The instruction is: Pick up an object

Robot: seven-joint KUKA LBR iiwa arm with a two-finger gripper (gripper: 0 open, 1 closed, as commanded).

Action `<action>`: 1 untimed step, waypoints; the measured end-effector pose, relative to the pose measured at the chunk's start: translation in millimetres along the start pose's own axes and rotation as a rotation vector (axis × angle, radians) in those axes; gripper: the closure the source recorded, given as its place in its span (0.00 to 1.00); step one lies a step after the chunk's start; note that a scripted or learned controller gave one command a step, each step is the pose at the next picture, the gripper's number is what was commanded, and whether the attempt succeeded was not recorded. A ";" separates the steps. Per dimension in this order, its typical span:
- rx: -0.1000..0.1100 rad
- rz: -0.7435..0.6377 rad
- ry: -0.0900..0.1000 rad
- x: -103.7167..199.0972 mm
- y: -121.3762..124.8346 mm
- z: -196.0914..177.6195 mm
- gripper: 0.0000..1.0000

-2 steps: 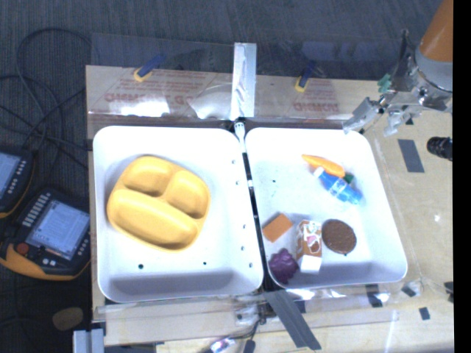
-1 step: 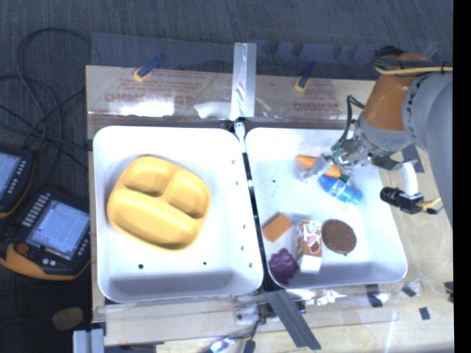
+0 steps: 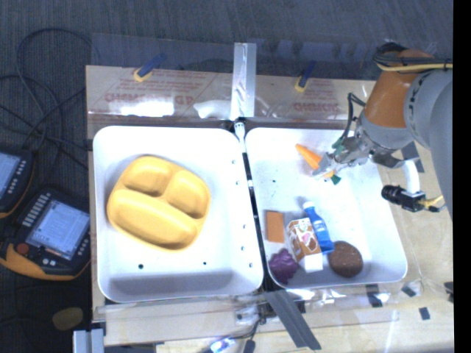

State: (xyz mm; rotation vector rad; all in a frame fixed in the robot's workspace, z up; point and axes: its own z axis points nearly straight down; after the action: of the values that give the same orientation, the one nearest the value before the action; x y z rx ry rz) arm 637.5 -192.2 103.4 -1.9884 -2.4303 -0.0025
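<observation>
Dark carpet floor [image 3: 184,9] fills frame top and left, cables and two pendant controllers [image 3: 51,230] at left edge. Wooden desk [image 3: 110,87] carries two white bins. Left bin [image 3: 103,142]: big yellow bread-shaped lump [image 3: 157,201]. Right bin [image 3: 375,197]: carton [image 3: 303,240], brown ball [image 3: 344,258], purple lump [image 3: 282,263], tan block [image 3: 274,226], blue bottle [image 3: 318,229] lower centre. Pincer [image 3: 340,155] upper right, touching orange carrot piece [image 3: 309,155]; opening, cannot tell.
</observation>
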 end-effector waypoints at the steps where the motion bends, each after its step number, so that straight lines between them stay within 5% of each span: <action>1: 0.000 0.000 0.000 0.0 0.0 0.0 0.00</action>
State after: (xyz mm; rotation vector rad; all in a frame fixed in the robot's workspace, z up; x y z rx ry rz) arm 637.5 -192.2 103.4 -1.9884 -2.4303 -0.0025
